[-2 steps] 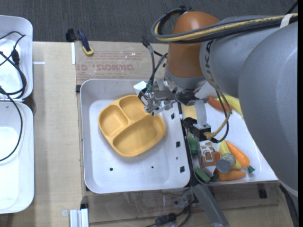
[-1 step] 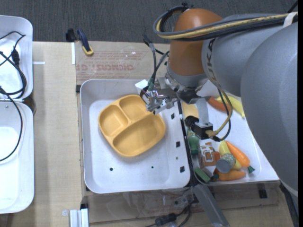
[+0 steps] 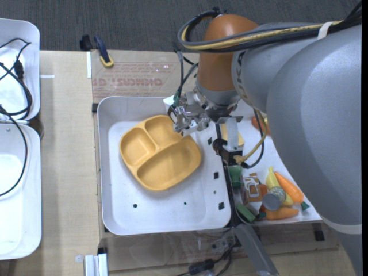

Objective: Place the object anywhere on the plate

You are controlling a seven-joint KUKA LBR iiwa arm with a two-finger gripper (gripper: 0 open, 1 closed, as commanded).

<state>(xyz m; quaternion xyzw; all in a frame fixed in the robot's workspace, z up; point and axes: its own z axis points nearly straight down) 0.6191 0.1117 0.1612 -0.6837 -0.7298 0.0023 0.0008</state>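
Two white bins share the table, and the left bin (image 3: 109,171) carries a yellow plate (image 3: 160,153) with three compartments, lying a little toward that bin's far side. The pincer (image 3: 185,119) hangs at the plate's far right rim, close above it, under the arm's orange band (image 3: 221,56). Whether it is apart or together I cannot tell, since the wrist and cabling crowd the view there, and I cannot make out anything clamped in it. No object lies in the plate's compartments, so the placing looks not yet done. The right bin (image 3: 293,214) holds a cluster of toy food near its front edge, among them a carrot (image 3: 287,187) and a yellow piece (image 3: 270,178), presumably the stock from which the object is drawn. The pincer's spot over the rim suggests a release aimed at the nearest compartment.
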